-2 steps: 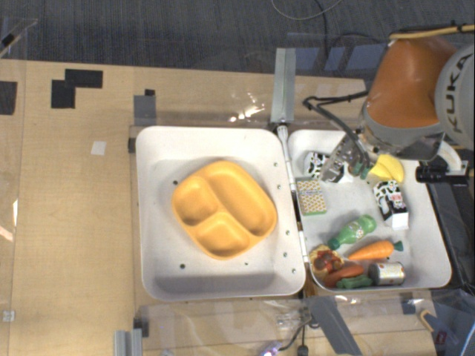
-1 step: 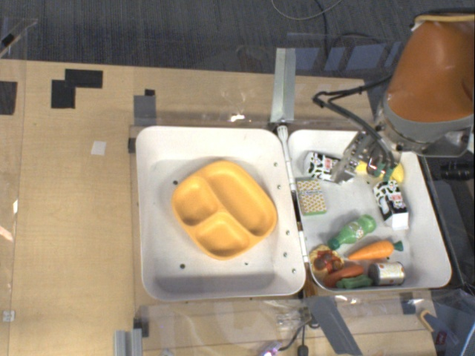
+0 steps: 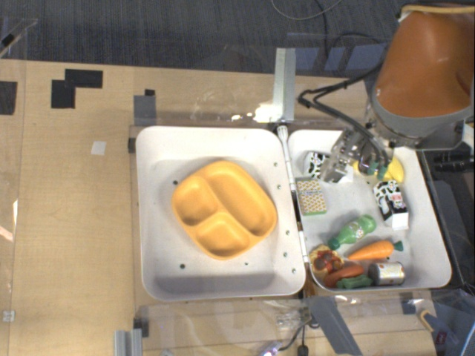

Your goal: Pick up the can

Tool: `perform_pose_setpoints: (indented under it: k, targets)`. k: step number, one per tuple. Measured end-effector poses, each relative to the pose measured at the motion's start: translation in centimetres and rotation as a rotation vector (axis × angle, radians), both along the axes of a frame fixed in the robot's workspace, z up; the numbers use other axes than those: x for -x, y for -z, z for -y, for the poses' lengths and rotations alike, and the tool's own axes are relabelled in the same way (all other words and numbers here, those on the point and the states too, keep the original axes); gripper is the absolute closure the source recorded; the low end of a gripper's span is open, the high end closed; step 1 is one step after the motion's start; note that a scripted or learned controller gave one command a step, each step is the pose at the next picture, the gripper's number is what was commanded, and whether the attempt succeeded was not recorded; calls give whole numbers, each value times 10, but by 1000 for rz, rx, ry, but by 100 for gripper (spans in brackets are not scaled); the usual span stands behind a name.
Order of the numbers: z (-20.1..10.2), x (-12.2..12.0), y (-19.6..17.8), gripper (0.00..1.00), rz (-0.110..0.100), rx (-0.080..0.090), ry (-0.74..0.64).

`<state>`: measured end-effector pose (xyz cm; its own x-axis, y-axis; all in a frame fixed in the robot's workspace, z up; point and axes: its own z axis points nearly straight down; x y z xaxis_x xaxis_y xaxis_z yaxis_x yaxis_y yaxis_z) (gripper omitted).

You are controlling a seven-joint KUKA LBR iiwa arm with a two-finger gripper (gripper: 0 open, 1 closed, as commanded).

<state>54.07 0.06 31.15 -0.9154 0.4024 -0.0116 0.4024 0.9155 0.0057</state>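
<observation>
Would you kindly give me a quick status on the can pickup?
Hand up at right bin's far end. Can on its side at near edge, untouched. Carrot lies close beside it.

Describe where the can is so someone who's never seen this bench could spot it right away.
Look in the right bin, at its near edge. The can lies on its side there, just below the carrot and right of the red food pieces. It is the one shiny metal cylinder among them.
</observation>
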Motion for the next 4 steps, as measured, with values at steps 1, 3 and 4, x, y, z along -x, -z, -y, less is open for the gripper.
perform_pose_setpoints:
  k: [1, 3, 4]
  targets:
    - [-37, 49, -39, 100, 1, 1, -153]
    - [-111, 41, -126, 100, 4, 4, -534]
    - [-143, -22, -126, 100, 6, 5, -754]
